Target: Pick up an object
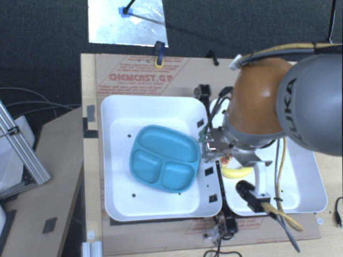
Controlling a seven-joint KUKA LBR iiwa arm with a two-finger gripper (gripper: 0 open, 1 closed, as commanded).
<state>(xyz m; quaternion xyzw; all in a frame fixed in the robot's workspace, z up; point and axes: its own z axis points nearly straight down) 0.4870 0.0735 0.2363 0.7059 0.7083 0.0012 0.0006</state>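
My gripper point(215, 149), grip unreadable, hangs above white bins point(116, 143) on a cardboard-topped bench point(140, 75); blue plate point(163, 158) at nine o'clock.

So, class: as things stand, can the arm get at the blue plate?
Probably yes. The plate lies uncovered in the left bin, with nothing on it, and the arm hangs right beside it, over the bins' shared edge. Gripping its rim may be harder.

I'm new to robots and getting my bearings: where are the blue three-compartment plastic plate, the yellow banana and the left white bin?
Blue three-compartment plastic plate point(164, 159): camera view, its middle.
Yellow banana point(236, 172): camera view, mid-curve.
Left white bin point(119, 143): camera view, bare floor beside the plate.
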